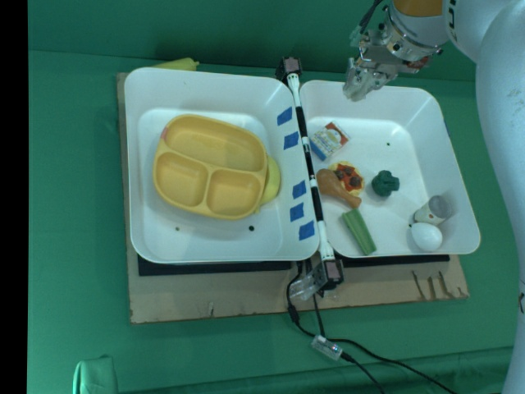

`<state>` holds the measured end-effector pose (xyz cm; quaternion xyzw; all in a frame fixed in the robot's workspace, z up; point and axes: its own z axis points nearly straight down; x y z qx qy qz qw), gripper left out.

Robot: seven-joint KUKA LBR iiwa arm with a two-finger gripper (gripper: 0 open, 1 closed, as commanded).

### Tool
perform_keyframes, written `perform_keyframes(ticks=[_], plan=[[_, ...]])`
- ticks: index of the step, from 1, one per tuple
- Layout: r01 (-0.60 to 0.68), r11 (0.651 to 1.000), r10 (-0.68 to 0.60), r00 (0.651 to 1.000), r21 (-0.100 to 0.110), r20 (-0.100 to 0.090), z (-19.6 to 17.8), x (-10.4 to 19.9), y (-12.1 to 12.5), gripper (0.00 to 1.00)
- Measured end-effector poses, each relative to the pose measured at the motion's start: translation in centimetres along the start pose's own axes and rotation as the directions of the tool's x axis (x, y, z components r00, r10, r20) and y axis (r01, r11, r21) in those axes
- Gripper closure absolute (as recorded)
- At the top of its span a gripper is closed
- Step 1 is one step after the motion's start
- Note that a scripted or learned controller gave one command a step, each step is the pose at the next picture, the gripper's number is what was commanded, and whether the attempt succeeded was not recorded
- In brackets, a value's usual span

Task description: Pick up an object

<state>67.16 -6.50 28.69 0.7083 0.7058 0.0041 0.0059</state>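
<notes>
The arm (492,97) comes in from the right, grey with its orange band near the top edge, and runs down the right side past the right bin's outer rim. The two white bins sit side by side on a cardboard sheet (205,302) over green cloth. The left bin (148,220) is mostly taken up by a yellow divided plate (212,165) with three compartments, leaving only a narrow strip of bare floor around it. The right bin (410,113) has far more free floor: its whole back half, nearest the arm, is bare, and the objects cluster toward the front and the middle divider.

The gripper (362,84) hangs above the back rim of the right bin, near its left corner, with nothing between its fingers; whether they are spread or pressed together cannot be told.

In the right bin, a small carton (329,139) in white, red and blue lies near the divider. In front of it, a brown drumstick (335,187) touches a pizza slice (349,176). A green stick (358,231) lies near the front rim. A dark green broccoli piece (385,183) sits apart in the middle. At the front right corner, a white egg (426,236) lies just beside a small grey-capped mushroom (432,211).
</notes>
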Motion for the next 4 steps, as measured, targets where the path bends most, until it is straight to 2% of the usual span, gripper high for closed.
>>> perform_keyframes(ticks=[2, 3, 4], plan=[[0.000, 1.000, 0.000, 1.000, 0.000, -0.001, -4.3, 9.4, 1.9, 1.00], [0.000, 1.000, 0.000, 1.000, 0.004, -0.002, -4.5, 13.2, 1.2, 1.00], [-0.003, 1.000, 0.003, 1.000, 0.000, -0.001, -4.8, 14.3, 1.6, 1.00]])
